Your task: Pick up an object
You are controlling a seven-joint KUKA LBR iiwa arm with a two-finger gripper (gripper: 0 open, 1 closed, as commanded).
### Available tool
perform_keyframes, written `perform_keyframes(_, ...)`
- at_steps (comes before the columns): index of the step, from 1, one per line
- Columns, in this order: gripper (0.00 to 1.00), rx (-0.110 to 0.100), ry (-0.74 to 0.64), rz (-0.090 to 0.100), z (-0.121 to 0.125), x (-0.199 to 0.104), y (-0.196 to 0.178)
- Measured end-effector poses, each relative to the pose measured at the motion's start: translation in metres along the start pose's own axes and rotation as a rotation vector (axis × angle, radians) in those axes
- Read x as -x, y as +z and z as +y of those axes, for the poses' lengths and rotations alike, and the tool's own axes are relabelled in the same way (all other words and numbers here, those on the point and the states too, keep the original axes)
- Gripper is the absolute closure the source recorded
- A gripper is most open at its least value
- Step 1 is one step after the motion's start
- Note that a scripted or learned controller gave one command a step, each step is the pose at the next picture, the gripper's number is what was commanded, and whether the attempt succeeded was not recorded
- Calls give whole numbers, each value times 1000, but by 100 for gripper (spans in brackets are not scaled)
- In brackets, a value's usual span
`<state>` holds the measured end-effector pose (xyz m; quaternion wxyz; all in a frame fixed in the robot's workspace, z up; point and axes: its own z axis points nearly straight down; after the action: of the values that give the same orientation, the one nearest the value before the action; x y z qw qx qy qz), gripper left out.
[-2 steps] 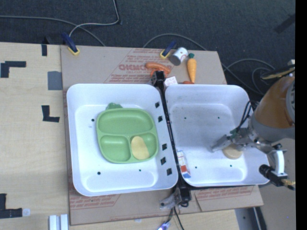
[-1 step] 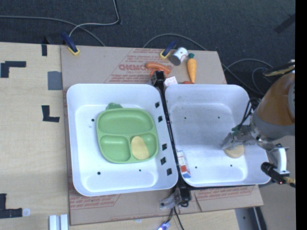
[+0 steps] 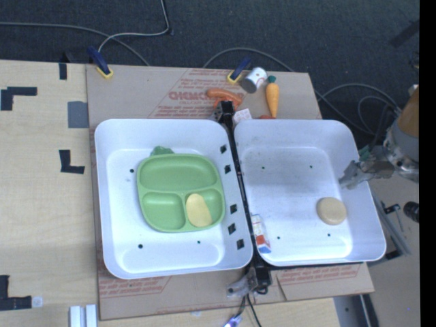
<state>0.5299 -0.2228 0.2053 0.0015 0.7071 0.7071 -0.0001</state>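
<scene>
The claw [image 3: 355, 171] sits at the right bin's [image 3: 293, 138] right rim; finger state cannot be determined. The round tan object [image 3: 332, 210] lies near, at its 7 o'clock, untouched.

Dark blue-grey carpet floor [image 3: 286, 12] runs across the top, with a thin white cable [image 3: 139, 34] looping over it. A light wooden bench top [image 3: 41, 203] fills the left side, with black tape marks [image 3: 67, 162] near its left edge. A brown cardboard sheet with red print [image 3: 184, 97] lies on the bench, held at its far edge by blue-and-yellow clamps [image 3: 100, 63]. Lighting is even.
</scene>
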Motion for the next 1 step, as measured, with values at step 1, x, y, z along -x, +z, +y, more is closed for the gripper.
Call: perform_keyframes(1, 0, -2, 0, 1, -1, 0, 1)
